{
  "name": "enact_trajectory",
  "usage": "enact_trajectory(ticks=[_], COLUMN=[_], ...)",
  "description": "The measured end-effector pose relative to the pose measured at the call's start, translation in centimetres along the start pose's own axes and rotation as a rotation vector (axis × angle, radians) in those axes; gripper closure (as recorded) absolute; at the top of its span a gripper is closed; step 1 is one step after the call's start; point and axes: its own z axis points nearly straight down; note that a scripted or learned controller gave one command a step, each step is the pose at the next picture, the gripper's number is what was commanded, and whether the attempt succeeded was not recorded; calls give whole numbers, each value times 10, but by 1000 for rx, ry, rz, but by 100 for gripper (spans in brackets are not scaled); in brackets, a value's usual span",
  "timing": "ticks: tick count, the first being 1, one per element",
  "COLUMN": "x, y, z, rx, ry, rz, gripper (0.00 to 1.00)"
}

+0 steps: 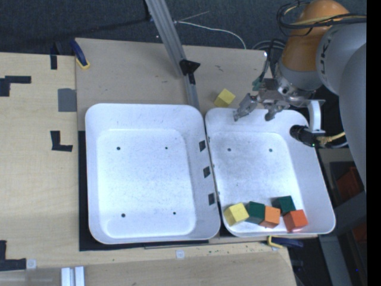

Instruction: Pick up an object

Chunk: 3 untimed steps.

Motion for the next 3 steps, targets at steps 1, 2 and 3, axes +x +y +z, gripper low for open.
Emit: enact_trajectory(ticks=[1,2,3], x=[4,11,16], y=[3,-6,-62], z=[10,61,111], rx=[1,4,8], ry=[0,1,2], rz=[1,1,2], gripper=[0,0,0])
